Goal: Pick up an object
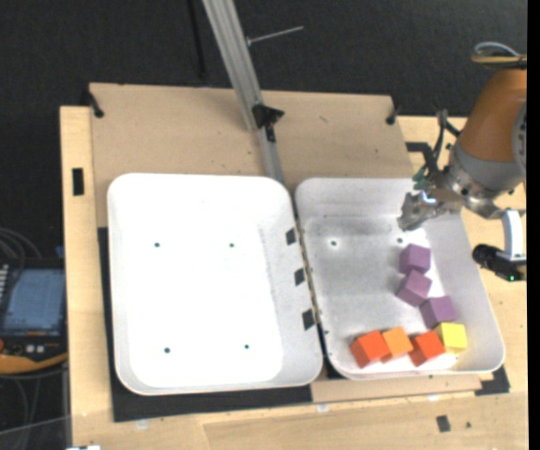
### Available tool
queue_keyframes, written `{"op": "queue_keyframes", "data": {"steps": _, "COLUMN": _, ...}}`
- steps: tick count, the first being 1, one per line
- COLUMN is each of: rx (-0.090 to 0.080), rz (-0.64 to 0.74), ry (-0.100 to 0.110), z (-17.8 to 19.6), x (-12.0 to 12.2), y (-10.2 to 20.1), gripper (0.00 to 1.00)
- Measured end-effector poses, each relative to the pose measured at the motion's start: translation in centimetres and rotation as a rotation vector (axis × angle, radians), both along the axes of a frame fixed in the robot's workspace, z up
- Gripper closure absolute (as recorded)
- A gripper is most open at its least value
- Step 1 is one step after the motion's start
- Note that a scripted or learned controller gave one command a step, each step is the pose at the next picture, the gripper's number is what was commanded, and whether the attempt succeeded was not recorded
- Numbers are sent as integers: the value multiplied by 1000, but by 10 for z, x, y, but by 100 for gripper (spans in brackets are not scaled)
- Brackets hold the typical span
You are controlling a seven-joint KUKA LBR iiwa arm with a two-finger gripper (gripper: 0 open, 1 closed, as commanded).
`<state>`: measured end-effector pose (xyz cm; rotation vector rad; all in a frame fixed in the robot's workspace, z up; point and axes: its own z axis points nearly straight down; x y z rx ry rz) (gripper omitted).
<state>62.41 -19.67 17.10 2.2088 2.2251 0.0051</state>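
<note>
Camera view, from where I sit at the remote station, has the arm (493, 120) reaching in over the right bin (345, 279), which I'll use as my landmark. I see the gripper (414, 212) over that bin's far right part, just inside its back rim, with nothing visibly between its tips. Whether the fingers are open or closed I cannot tell; they are a small grey blur against the white floor.

All the blocks lie in the right bin. Three purple blocks run along its right side: the first purple block (416, 258) sits just below the gripper, apart from it; the second purple block (413, 288) touches it on the near side; the third purple block (438, 309) lies a little nearer the bin's front right corner. Along the front wall of that bin sits a row (tightly packed, as far as I can judge): a red-orange block (371, 347), an orange block (397, 341), a red block (427, 347) and a yellow block (453, 335), the yellow one closest to the front right corner.

To the left of the right bin, edge to edge with it, rests the left bin (204, 279), both on the tabletop (326, 139).
</note>
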Motion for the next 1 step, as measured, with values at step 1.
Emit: {"op": "queue_keyframes", "data": {"steps": 1, "rx": 0, "rz": 5, "ry": 0, "z": 38, "x": 1, "y": -2, "gripper": 100}}
